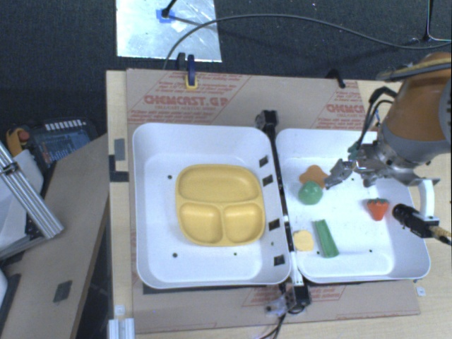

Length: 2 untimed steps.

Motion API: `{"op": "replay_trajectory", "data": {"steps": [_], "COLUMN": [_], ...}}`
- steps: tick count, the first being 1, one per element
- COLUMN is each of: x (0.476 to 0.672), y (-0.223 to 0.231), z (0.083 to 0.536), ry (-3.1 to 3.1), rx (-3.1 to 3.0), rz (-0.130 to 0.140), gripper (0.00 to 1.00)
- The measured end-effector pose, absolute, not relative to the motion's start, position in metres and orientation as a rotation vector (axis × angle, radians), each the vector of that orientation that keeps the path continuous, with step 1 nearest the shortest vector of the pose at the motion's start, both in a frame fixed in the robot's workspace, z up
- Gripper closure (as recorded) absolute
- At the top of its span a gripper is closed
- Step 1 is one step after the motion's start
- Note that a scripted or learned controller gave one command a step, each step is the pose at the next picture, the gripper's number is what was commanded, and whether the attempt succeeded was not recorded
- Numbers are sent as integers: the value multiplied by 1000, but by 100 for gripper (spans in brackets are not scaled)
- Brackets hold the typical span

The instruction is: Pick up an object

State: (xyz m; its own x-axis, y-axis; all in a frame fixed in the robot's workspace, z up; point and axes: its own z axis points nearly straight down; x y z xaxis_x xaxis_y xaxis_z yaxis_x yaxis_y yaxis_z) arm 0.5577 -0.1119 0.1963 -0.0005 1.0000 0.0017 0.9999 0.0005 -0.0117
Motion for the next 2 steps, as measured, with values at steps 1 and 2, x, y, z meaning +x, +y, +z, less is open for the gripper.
{"op": "replay_trajectory", "data": {"steps": [1, 2], "x": [561, 557], "y": [-112, -122], "z": [203, 151], "ry": [-2225, -2221], "rx": [-2219, -2220], "rz": [-2, 2], "gripper": [0, 0]}}
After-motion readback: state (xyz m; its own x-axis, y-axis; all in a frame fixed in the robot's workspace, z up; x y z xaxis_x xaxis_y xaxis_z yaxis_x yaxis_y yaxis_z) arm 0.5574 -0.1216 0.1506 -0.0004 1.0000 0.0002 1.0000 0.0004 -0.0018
